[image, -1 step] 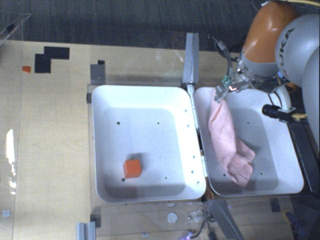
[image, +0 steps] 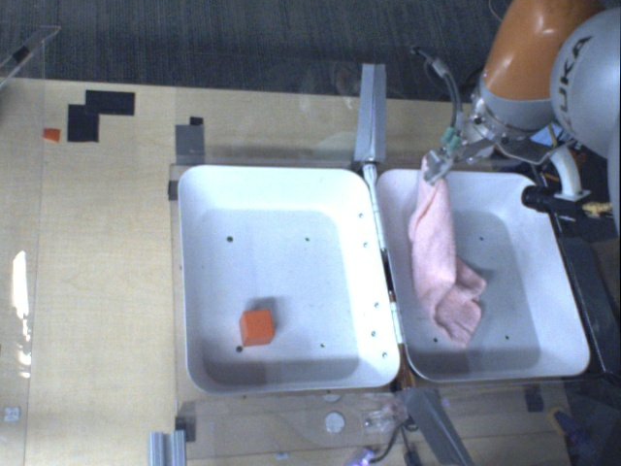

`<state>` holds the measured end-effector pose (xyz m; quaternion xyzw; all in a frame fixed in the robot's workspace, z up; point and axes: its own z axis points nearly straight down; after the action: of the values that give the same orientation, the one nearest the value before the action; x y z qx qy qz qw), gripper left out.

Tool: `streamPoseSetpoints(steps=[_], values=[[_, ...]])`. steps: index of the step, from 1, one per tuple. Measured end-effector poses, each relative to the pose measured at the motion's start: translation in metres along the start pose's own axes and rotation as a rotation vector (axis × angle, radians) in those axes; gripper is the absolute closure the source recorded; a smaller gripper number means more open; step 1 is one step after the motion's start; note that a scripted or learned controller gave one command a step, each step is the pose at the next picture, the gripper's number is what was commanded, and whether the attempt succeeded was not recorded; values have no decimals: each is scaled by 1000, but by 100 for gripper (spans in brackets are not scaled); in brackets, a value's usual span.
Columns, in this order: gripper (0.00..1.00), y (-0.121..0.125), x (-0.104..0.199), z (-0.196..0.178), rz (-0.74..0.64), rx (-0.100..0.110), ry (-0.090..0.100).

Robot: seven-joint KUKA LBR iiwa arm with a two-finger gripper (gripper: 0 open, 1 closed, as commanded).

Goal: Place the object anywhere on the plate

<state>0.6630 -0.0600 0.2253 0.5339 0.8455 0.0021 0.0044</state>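
We see a pink cloth (image: 439, 260) hanging in the right bin (image: 543, 357), right of center in the frame. Its top corner is pinched at the hand (image: 437, 166); its lower end bunches on the bin floor.

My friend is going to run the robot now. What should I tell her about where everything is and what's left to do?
Gripper: shut on the top end of the pink cloth towel, above the back left corner of the right white bin.
Towel: hangs down from the gripper, its lower end bunched on that bin's floor.
Small orange block: lies in the left white bin, near the front.
Done: towel gripped and partly lifted.
Left: placing the object on a plate. I see no plate in the picture, so find that first.
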Motion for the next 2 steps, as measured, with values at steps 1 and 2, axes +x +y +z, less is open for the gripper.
streamPoseSetpoints(steps=[1,2], values=[[100,-3,56,-6,-405,0,2],[100,3,109,5,-805,0,4]])
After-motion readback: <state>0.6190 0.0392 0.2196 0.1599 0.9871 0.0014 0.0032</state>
